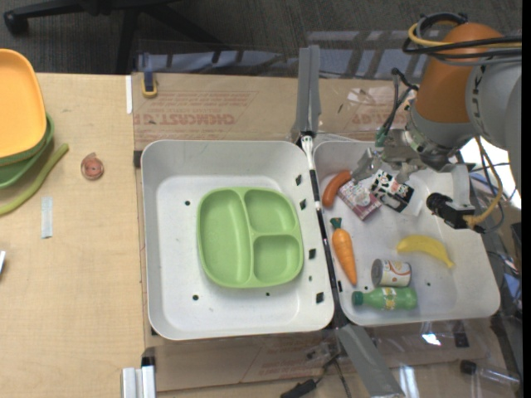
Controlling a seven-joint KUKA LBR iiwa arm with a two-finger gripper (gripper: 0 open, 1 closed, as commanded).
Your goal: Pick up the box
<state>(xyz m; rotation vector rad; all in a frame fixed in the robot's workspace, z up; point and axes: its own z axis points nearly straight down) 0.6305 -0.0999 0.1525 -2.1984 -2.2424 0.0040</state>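
Note:
A small pink and white box [359, 196] lies tilted in the back left part of the right bin [473, 293]. Touching its right side is a small black and white packet [393, 190]. My gripper [379, 170] hangs low over these two, just behind and above them, at the end of the grey arm with the orange band [455, 69]. The gripper body hides the back edges of both items. I see nothing lifted off the bin floor.
The right bin also holds an orange-red sausage [334, 186], a carrot [343, 253], a banana [426, 249], a small can [392, 272] and a green bottle [384, 299]. A green divided plate [250, 237] lies in the left bin [166, 305]. Cables hang at the right.

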